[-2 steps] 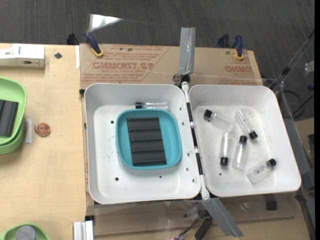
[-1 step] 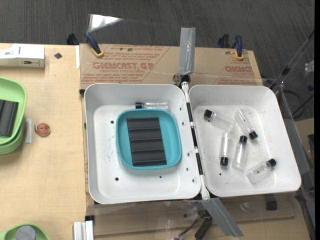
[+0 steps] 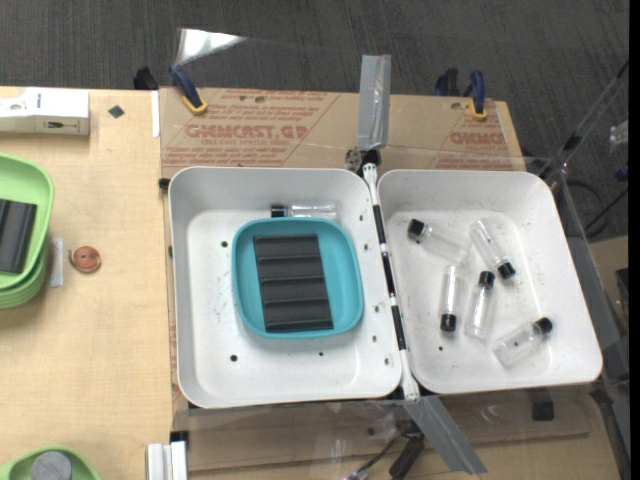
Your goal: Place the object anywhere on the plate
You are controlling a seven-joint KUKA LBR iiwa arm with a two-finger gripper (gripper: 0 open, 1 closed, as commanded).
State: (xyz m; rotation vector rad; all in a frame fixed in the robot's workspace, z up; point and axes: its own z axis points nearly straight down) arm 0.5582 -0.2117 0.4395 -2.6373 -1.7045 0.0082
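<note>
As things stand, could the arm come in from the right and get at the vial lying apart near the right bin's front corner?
Probably yes. That vial lies apart from the other vials, nothing covers it, though the bin wall sits close beside it.

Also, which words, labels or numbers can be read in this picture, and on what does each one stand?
"GHMCAST.GP", roughly, in red print on the cardboard behind the left bin; the letters are blurred, so the spelling is uncertain.
A partial repeat of that red print on the cardboard near the right clamp: too cut off to read.
Small red lines above the print: too small.
White box, dark marks: unreadable.
</note>
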